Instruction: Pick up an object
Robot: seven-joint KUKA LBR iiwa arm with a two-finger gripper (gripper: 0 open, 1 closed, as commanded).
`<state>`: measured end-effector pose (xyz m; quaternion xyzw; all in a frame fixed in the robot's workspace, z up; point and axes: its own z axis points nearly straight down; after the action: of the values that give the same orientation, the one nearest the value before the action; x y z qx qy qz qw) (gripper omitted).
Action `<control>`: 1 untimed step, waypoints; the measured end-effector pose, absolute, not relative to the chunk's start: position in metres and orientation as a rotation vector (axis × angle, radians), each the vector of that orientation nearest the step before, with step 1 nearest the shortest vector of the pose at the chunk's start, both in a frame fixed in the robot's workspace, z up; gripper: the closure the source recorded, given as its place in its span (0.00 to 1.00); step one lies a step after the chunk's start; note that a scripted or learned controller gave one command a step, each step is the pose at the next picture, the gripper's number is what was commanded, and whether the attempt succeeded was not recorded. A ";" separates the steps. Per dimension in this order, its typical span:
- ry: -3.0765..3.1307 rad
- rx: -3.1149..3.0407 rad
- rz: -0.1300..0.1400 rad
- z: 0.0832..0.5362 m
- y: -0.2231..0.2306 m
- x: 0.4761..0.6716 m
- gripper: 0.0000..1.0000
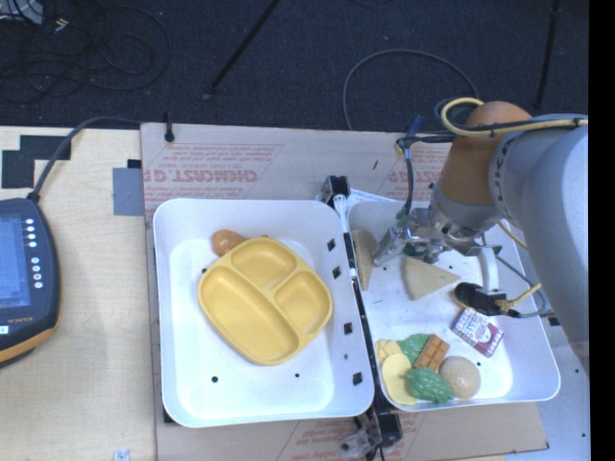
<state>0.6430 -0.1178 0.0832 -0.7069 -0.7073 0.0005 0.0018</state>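
Two white bins sit on the table (96,257). Toy food lies at 5 o'clock in the right bin (538,382). The claw (415,241) hangs over a cheese wedge (426,279); nothing is picked up yet. I cannot tell its grip.

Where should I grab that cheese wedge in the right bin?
Grip the cheese wedge across its two long slanted sides, near the wide end, coming straight down from above. It lies flat, apart from the other items, with the gripper just above it.

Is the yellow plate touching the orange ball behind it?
Touching, it seems: the camera view shows the yellow plate overlapping the orange ball with no gap between them.
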 end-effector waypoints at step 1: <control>-2.220 -2.218 0.004 0.097 -0.119 0.643 1.00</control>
<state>0.6434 -0.1195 0.0974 -0.7066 -0.7076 0.0012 0.0017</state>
